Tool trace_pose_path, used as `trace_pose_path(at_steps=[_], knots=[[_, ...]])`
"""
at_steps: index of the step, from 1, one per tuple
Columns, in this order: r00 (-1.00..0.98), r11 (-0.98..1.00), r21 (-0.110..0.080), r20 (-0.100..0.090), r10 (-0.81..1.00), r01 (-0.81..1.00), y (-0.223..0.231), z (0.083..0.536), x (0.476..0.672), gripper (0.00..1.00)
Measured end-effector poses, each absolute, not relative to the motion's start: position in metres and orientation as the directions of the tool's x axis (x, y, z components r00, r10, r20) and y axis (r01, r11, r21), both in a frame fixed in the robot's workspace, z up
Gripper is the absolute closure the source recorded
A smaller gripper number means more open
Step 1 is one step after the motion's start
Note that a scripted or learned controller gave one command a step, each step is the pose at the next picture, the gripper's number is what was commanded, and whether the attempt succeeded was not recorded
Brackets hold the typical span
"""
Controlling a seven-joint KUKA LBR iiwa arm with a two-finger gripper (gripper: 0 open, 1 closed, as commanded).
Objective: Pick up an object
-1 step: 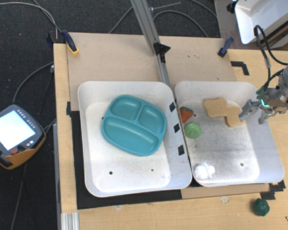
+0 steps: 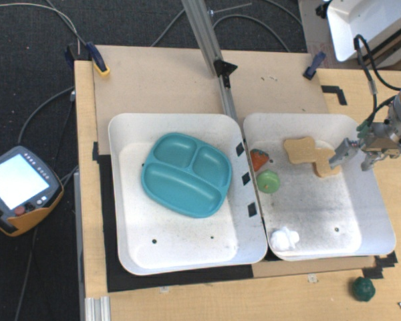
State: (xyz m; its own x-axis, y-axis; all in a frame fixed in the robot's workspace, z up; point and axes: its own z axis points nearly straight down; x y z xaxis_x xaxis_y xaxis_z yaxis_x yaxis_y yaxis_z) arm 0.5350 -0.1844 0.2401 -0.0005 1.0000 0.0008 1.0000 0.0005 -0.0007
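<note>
Nearest, lay green ball (image 2: 363, 288) on bench. Looked light, stiff: tan wooden block (image 2: 308, 154), flat and angular, in right bin (image 2: 371, 236), far side; best pinched across narrow end. Gripper (image 2: 354, 154) hovered beside it, right; grip state impossible to tell. Smooth teal plate (image 2: 186, 174) filled left bin (image 2: 130, 239).

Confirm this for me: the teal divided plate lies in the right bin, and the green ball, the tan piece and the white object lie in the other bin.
Not quite. The camera view shows the teal divided plate in the left bin, not the right. The green ball, the tan piece and the white object lie in the other bin, the right bin.
</note>
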Motion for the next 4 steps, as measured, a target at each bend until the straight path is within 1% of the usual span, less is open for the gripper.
trace_pose_path(at_steps=[1,2,3,4], knots=[[0.000,0.000,-0.006,0.003,1.000,1.000,-0.178,0.194,0.528,0.00],[-0.001,0.001,-0.008,0.004,1.000,1.000,-0.170,0.133,0.528,0.00],[0.000,0.000,0.003,0.001,1.000,1.000,-0.170,0.087,0.530,0.00],[0.001,-0.001,0.008,-0.003,1.000,1.000,-0.171,0.099,0.531,1.00]])
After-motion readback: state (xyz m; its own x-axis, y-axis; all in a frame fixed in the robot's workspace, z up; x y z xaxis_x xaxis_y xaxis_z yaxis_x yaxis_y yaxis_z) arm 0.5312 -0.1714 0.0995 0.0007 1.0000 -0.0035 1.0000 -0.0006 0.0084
